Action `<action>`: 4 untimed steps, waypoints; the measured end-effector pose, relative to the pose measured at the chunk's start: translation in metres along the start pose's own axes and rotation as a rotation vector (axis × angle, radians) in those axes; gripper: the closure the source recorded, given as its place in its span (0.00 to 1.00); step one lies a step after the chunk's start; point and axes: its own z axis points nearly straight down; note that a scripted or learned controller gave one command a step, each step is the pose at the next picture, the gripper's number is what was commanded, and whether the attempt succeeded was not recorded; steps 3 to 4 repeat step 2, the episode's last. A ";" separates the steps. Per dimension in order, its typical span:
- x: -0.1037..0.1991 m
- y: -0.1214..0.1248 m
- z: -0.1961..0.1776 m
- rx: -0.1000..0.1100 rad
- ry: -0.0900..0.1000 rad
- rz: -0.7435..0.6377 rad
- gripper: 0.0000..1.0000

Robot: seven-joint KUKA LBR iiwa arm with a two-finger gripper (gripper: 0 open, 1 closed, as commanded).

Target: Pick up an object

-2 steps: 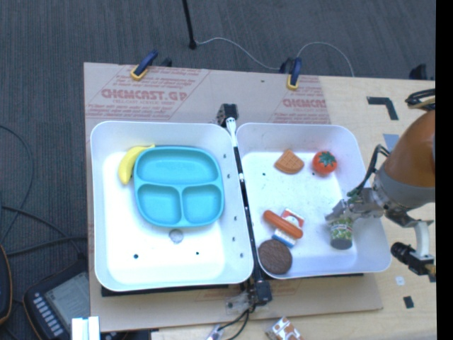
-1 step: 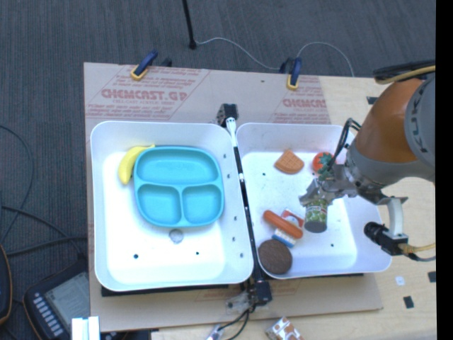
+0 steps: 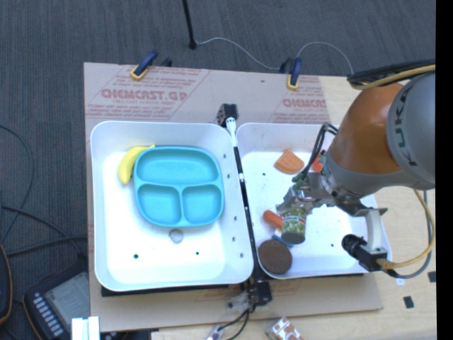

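End effector (image 3: 296, 202) low in the right bin (image 3: 333, 261), over a small green-labelled can (image 3: 294, 226); whether it grips cannot be told.
Orange piece (image 3: 273, 218) just left; brown disc (image 3: 274, 256) nearer; blue tray (image 3: 179, 185) and banana (image 3: 129, 163) in left bin (image 3: 113, 246).

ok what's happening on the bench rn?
The arm is reaching into the right bin, with its gripper down over a small can. An orange chip, an orange piece and a brown disc lie around it. The left bin has a blue tray and a banana. Whether the can is gripped isn't clear.
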 end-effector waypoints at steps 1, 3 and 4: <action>0.000 0.000 -0.009 0.001 0.000 0.000 1.00; 0.000 0.001 -0.019 0.001 0.000 -0.001 1.00; 0.000 0.001 -0.019 0.001 0.000 -0.001 1.00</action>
